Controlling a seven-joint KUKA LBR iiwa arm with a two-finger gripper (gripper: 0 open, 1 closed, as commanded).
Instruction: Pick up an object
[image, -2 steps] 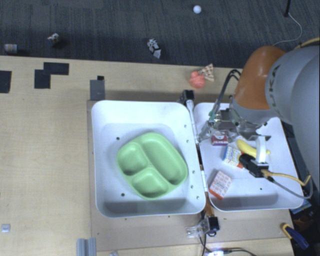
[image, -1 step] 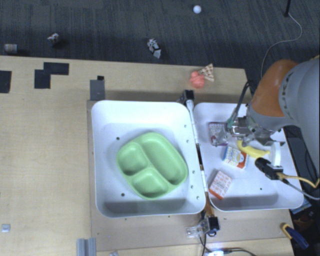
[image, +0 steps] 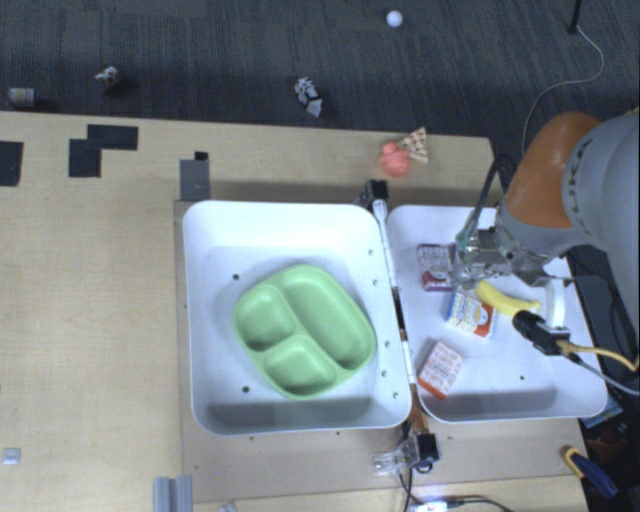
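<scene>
A green divided plate lies in the left white bin. Toward one o'clock of that bin, a pink ball rests on the bench (something pale just beside it).

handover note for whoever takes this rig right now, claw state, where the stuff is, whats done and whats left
Claw: low in the right bin, over the small packets; nothing visibly held.
Right bin: reddish packet by the claw, blue-and-orange packet just below it, yellow item to its right, orange-and-white box near the front.
Left bin: green divided tray.
Done: arm is down among the items.
Left: secure one object and lift it.
</scene>
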